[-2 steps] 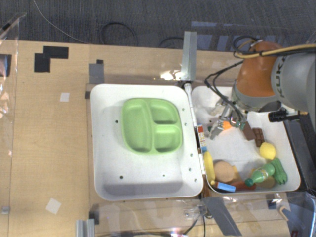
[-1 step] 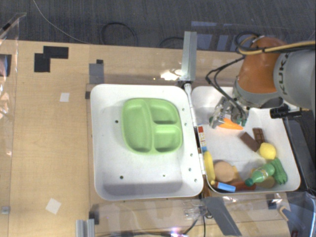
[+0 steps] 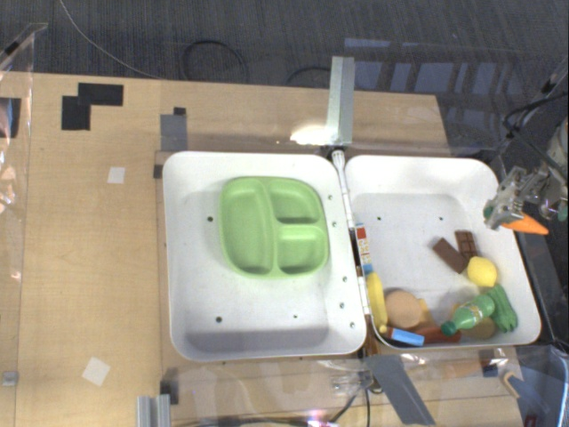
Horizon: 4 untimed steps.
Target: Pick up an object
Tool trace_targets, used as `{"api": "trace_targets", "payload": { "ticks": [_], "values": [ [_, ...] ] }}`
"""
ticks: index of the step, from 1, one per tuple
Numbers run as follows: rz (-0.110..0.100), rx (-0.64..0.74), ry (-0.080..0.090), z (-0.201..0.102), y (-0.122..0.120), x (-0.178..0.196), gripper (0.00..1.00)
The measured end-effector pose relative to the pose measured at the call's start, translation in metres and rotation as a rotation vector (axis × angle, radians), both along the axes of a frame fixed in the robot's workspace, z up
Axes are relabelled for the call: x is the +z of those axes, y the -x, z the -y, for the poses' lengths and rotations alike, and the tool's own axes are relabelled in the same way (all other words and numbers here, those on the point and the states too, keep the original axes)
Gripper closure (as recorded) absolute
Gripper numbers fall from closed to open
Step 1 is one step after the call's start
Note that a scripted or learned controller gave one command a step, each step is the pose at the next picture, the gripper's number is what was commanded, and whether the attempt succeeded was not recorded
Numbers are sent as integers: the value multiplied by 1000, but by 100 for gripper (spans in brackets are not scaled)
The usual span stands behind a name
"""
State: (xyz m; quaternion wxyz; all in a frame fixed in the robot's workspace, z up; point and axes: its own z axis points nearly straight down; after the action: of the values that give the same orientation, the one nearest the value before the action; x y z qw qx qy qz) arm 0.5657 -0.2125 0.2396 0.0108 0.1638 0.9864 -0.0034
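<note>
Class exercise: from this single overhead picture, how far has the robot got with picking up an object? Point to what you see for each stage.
Possibly done: an orange carrot-like piece sits right at the gripper, beyond the right bin's rim, but whether it is gripped is unclear. In hand: the gripper sits at that edge. Left: the lemon, green bottle and chocolate pieces lie in the bin; the green tray occupies the left bin.

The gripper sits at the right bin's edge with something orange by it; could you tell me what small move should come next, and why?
Probably a short move inward and down toward the lemon. The gripper sits over the right bin's right rim, and the orange piece lies beside it rather than visibly between its fingers, so I would not count that as a grasp. The lemon lies nearest.
</note>
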Motion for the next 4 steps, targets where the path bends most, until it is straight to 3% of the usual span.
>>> {"api": "trace_targets", "payload": {
  "ticks": [1,2,3,4],
  "values": [
    [-6,-8,-14,-19,9,-149,100],
    [-7,-8,-14,-20,10,-150,0],
    [-2,-147,-9,-27,62,-149,0],
    [2,-120,-5,-36,72,-149,0]
  ]
}}
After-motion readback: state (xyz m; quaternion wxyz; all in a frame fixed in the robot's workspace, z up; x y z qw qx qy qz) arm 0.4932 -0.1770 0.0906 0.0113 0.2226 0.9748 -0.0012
